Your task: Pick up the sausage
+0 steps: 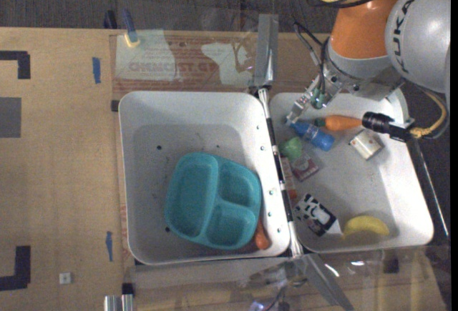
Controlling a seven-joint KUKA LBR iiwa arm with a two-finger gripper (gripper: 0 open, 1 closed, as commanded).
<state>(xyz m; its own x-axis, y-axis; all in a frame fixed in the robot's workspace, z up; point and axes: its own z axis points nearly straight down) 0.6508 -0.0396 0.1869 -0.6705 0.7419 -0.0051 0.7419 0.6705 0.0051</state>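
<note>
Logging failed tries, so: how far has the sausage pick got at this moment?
Done: nothing that I can see; no item looks lifted. In hand: the hand hangs over the right bin at its upper left corner in the view, near a blue bottle. Left: the whole pick. The likeliest sausage, a small orange-red piece, lies in the left bin beside the teal plate.

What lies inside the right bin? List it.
In the right bin: a blue bottle, an orange carrot-like piece, a green item, a small packet, a black-and-white box, a yellow banana-like piece and a white block. The arm covers its upper corner.
</note>
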